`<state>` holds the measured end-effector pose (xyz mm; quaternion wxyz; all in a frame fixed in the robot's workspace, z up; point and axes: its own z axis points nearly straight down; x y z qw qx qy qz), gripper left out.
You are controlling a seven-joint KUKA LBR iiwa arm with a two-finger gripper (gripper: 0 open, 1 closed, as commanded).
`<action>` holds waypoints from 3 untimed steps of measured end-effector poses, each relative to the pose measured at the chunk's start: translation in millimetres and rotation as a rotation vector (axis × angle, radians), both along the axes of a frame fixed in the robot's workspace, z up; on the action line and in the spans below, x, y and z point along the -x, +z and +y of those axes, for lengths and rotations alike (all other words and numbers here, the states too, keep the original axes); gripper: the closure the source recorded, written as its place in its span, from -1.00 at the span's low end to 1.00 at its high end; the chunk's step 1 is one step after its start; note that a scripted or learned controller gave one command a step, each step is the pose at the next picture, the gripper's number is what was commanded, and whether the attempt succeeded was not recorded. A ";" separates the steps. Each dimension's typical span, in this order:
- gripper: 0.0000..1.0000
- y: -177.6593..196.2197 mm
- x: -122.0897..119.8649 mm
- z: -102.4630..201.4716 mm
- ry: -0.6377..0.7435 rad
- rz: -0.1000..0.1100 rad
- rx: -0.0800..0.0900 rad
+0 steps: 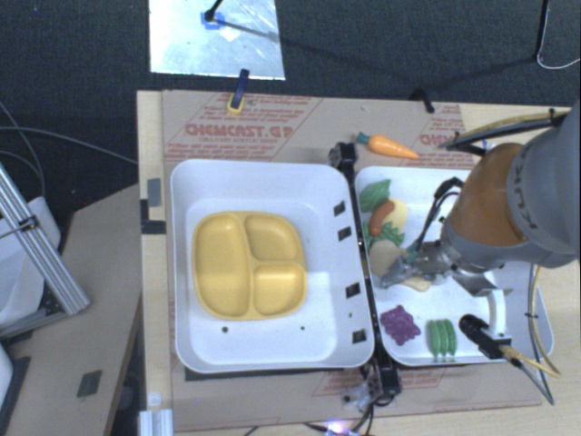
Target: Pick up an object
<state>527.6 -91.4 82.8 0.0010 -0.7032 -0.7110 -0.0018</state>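
Grapes (pixel 399 323) and beans (pixel 441 337) lie below gripper (pixel 392 277).

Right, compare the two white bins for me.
The left bin holds a yellow divided tray; the right bin holds small toy foods, such as purple grapes and green beans. The arm reaches over the right bin, not the left. Both are shallow and white.

In the right bin (pixel 522 321) lie purple grapes (pixel 399 323), green pea pods (pixel 441 337), and a red-orange vegetable (pixel 382 216) beside green leaves (pixel 375 193).
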 end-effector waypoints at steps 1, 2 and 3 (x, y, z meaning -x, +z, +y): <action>1.00 11.9 0.6 -5.7 -0.008 -0.002 0.004; 1.00 106.7 20.4 41.9 -0.002 -0.007 0.002; 1.00 124.4 40.9 90.4 -0.001 -0.001 0.002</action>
